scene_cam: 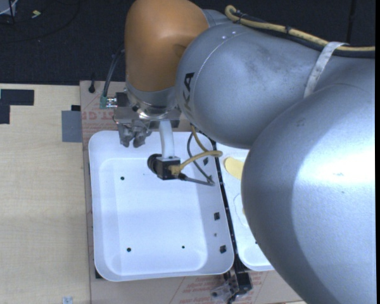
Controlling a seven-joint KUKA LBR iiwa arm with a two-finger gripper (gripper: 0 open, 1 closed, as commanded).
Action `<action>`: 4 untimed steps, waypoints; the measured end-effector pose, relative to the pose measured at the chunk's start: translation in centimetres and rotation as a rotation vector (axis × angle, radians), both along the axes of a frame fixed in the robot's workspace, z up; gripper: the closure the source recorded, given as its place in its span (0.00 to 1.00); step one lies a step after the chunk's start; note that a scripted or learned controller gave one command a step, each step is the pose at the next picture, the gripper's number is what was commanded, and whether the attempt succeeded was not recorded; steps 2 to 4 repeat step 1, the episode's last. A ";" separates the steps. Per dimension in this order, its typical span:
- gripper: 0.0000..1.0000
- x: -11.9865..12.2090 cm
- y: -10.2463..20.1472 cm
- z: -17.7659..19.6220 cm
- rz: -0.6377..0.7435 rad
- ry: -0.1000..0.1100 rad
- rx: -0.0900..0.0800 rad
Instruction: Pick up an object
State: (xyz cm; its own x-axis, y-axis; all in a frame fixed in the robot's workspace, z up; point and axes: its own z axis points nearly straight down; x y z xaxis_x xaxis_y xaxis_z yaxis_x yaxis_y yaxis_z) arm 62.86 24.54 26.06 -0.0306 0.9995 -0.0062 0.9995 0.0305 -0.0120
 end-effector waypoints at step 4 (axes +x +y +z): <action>0.00 0.0 0.1 0.0 0.002 0.001 0.000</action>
